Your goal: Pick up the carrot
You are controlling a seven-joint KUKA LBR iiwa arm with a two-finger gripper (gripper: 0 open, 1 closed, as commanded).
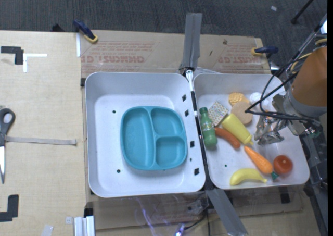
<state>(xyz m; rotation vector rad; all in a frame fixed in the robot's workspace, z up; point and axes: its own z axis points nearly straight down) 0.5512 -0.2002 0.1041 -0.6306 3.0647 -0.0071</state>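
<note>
The carrot [258,159] is orange with a small green end and lies at a slant in the right bin [296,180], near its front. My gripper [267,131] hangs over the right bin, just above and to the right of the carrot's upper end, with a small gap to it. Nothing is visibly held. The grey arm with its orange band [315,81] reaches in from the right.
Around the carrot lie a tomato [283,164], a banana [248,176], a red-orange sausage [227,137], a yellow bottle [238,128], a green bottle [208,127], a cracker [217,110] and bread pieces [241,110]. The left bin [99,141] holds a teal divided plate [154,137].
</note>
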